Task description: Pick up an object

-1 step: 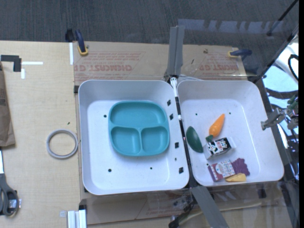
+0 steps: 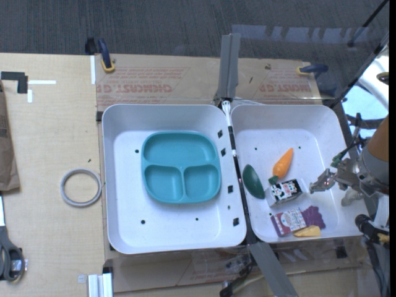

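Note:
The right bin (image 2: 309, 119) holds an orange carrot (image 2: 283, 161), a dark green leaf-shaped piece (image 2: 252, 180), a small black-and-white carton (image 2: 285, 191), a purple packet (image 2: 297, 218) and a yellow piece (image 2: 307, 231). My gripper (image 2: 337, 187) hangs at that bin's right wall, just right of the carton and apart from it. Its fingers (image 2: 322, 182) are spread open with nothing between them. The arm's orange band sits at the view's right edge.
In the left bin (image 2: 117, 166) lies a teal divided plate (image 2: 181, 166). A grey tape ring (image 2: 81, 187), scissors (image 2: 9, 262) and a brown bag (image 2: 7, 147) rest on the bench at left. A metal divider post (image 2: 228, 67) stands between the bins at the back.

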Controlling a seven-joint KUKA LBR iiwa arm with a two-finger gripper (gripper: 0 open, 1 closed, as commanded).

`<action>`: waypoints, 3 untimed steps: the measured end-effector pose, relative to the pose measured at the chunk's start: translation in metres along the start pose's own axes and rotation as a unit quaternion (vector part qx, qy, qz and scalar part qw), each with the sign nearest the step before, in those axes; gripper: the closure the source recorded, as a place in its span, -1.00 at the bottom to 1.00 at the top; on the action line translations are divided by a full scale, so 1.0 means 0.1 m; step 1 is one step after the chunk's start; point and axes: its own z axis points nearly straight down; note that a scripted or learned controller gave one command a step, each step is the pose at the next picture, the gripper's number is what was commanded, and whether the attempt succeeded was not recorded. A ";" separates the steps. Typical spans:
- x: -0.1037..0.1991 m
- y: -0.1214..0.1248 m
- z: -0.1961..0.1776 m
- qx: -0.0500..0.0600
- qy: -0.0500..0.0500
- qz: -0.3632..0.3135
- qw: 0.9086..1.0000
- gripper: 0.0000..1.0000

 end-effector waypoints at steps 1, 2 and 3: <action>0.81 0.59 0.06 -0.006 -0.004 0.135 0.991 -1.00; 1.25 0.90 -0.70 -0.007 -0.004 0.232 0.973 -1.00; 1.31 0.55 -0.46 -0.006 -0.003 0.439 0.898 -1.00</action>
